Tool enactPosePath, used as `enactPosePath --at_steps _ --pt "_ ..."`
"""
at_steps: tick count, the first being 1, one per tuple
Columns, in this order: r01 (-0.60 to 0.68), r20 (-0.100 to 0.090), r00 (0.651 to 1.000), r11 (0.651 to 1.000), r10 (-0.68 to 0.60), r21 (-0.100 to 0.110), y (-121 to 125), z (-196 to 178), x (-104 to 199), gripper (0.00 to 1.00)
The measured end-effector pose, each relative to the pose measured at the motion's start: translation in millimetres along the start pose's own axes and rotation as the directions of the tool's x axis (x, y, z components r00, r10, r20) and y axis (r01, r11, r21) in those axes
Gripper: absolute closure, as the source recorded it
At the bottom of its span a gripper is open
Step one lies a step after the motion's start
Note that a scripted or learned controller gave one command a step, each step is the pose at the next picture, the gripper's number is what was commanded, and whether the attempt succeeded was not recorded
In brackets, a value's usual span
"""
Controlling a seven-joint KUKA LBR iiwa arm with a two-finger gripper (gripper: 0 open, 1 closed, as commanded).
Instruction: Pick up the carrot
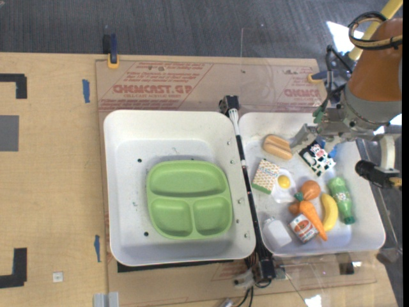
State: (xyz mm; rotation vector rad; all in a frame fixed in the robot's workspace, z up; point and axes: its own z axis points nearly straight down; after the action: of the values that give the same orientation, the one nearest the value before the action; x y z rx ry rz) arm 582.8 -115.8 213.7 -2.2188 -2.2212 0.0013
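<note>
Currently the carrot (311, 217) lies in the right bin (374, 235), near side, between a small can (303, 228) and a banana (329, 211). Gripper (319, 133) hovers at the bin's far right over a black-and-white carton (317, 159); jaw state: cannot tell. Left bin (121, 171) holds a green divided tray (189, 199). Bench: tan board (51, 171); dark grey floor (192, 11) beyond.
</note>
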Motion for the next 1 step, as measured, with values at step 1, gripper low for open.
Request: enactPosePath --at_steps 1 --pt "0.031 0.003 1.000 0.999 -0.031 -0.010 -48.3 104.4 0.1 0.00"
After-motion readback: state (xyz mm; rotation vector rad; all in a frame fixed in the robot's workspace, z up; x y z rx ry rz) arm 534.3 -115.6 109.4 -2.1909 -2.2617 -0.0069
